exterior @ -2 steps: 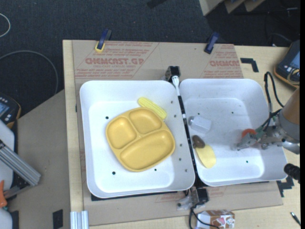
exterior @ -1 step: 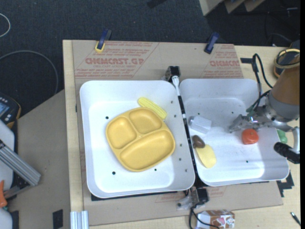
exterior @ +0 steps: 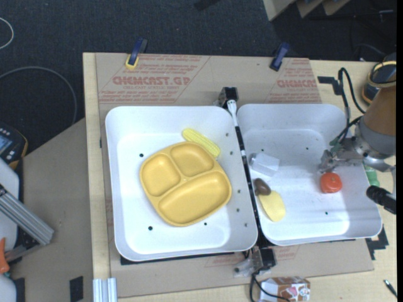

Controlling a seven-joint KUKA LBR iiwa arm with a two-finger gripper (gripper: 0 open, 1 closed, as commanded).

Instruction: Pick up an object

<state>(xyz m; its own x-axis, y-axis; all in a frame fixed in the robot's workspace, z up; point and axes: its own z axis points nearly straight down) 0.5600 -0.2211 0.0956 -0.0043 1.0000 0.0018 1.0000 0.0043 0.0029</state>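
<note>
One gripper (exterior: 332, 160) sits at the right of the frame, over the right bin's (exterior: 296, 121) right-hand part, with the grey arm (exterior: 381, 128) entering from the right edge. Whether it is wide or narrow cannot be told; the view does not resolve it.

Just below the gripper, near its tip, lies an orange-red round object (exterior: 330, 182) on the bin floor. It looks roughly round, so no clear long axis; contact with the gripper cannot be told.

Further left in the same bin: a pale yellow oblong piece (exterior: 272, 205), long axis running upper left to lower right, touching a small brown item (exterior: 261, 185) at its upper end. A white block (exterior: 265, 163) lies just above these, near the left wall.

Left bin (exterior: 126, 219): a yellow divided tray (exterior: 184, 182), tilted in the frame, with a yellow corn-like piece (exterior: 201, 142) at its upper edge, long axis upper left to lower right.
</note>
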